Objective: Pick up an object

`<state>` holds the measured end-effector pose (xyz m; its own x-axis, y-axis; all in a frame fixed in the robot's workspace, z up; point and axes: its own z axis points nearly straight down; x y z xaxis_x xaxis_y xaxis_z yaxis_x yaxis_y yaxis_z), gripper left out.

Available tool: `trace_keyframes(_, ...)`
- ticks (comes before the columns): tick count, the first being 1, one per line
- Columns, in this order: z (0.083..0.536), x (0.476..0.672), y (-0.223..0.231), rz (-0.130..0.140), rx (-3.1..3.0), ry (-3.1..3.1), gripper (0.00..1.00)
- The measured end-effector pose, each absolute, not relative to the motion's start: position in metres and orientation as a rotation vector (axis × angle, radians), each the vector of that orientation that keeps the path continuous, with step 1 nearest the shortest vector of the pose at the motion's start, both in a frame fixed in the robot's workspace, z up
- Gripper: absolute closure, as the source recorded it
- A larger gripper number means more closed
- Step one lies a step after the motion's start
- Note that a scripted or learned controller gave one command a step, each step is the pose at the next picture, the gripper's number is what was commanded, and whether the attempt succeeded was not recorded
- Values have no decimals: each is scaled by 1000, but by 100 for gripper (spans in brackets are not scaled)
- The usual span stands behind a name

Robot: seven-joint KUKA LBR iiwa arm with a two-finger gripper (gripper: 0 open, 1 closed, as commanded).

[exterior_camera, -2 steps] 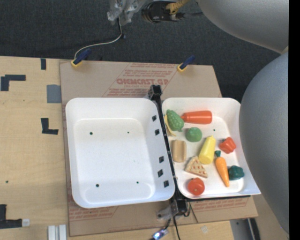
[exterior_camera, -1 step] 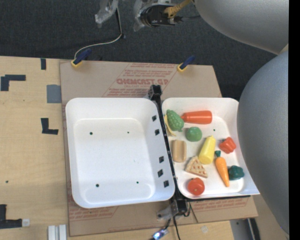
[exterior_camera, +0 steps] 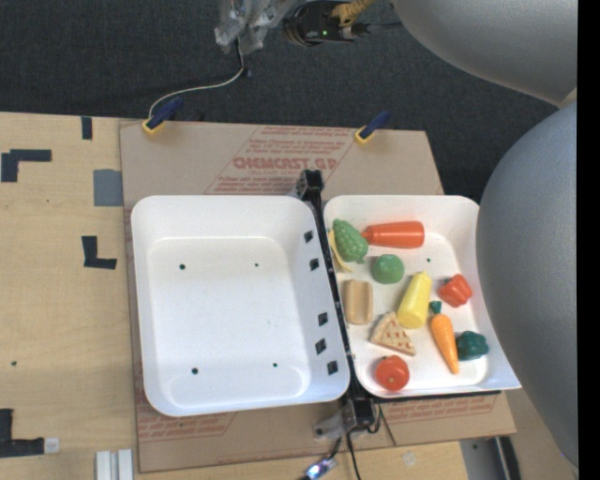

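The right white bin point(exterior_camera: 466, 217) holds several toy foods. Among them are a green bumpy piece point(exterior_camera: 350, 241), an orange-red sausage shape point(exterior_camera: 394, 234), a green ball point(exterior_camera: 386, 269), a yellow cob point(exterior_camera: 413, 298) and a small red pepper point(exterior_camera: 455, 291). A tan bread piece point(exterior_camera: 357, 302), a wedge point(exterior_camera: 392, 335), a carrot point(exterior_camera: 444, 343), a dark green piece point(exterior_camera: 472, 345) and a red tomato point(exterior_camera: 392, 373) lie nearer the front. My gripper point(exterior_camera: 246, 23) is at the view's top edge, far beyond both bins and blurred. Nothing shows in it.
The left white bin point(exterior_camera: 150, 281) sits beside the right one on a cardboard sheet point(exterior_camera: 281, 164). Black clips point(exterior_camera: 309, 183) join the bins along the middle. The grey arm point(exterior_camera: 544, 281) bulks over the right side, close to the right bin's edge.
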<state>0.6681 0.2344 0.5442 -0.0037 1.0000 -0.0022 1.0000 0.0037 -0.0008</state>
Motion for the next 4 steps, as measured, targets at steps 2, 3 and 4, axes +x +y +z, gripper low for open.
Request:
trace_keyframes(2, 553, 668, 235, -6, 2214, 2227, 100)
trace_keyframes(3, 325, 636, 232, -24, 2227, 2226, 100)
trace_keyframes(4, 545, 661, 234, 22, 2212, 2220, 100)
